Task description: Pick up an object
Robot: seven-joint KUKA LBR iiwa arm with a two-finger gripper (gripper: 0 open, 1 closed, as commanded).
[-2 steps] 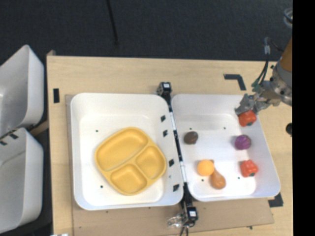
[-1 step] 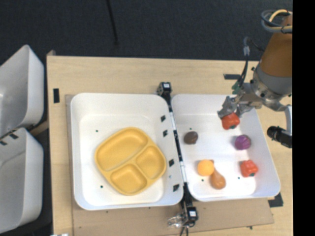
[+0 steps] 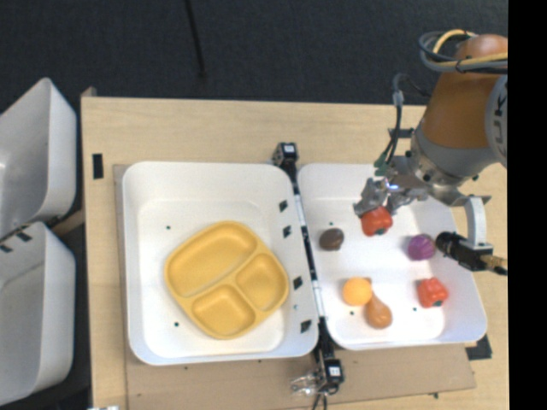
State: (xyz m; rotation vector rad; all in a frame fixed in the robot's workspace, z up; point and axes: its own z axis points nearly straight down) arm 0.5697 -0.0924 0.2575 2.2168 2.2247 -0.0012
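Gripper (image 3: 377, 205): sits over the upper middle of the right bin, at the end of the grey arm that comes in from the right; whether it is wide, narrow or closed on anything cannot be told, as the wrist hides that part.
Arm (image 3: 461, 109): grey, with the orange band above the wrist, leaning in over the right bin's far right corner.
Red object (image 3: 377, 222): small and rounded, directly under the gripper and touching it or just below it; lifted or resting on the bin floor cannot be told.
Right bin (image 3: 342, 182): shallow and white, carrying all the small objects.
Brown object (image 3: 332, 239): dark and roundish, on the bin floor left of the red object, near the divide between the two bins.
Purple object (image 3: 420, 247): round, right of the red object and apart from it.
Orange ball (image 3: 357, 291): in the lower part of the right bin, just beside the pear-shaped piece.
Pear-shaped piece (image 3: 379, 313): tan-orange, at the lower right of the orange ball, close to the near wall.
Red pepper-like object (image 3: 432, 292): in the lower right area of the right bin, below the purple object.
Left bin (image 3: 145, 186): shallow and white, beside the right bin.
Yellow tray (image 3: 226, 278): three compartments, lying at a slant on the floor of the left bin.
Bench (image 3: 214, 126): light wood, bearing both bins.
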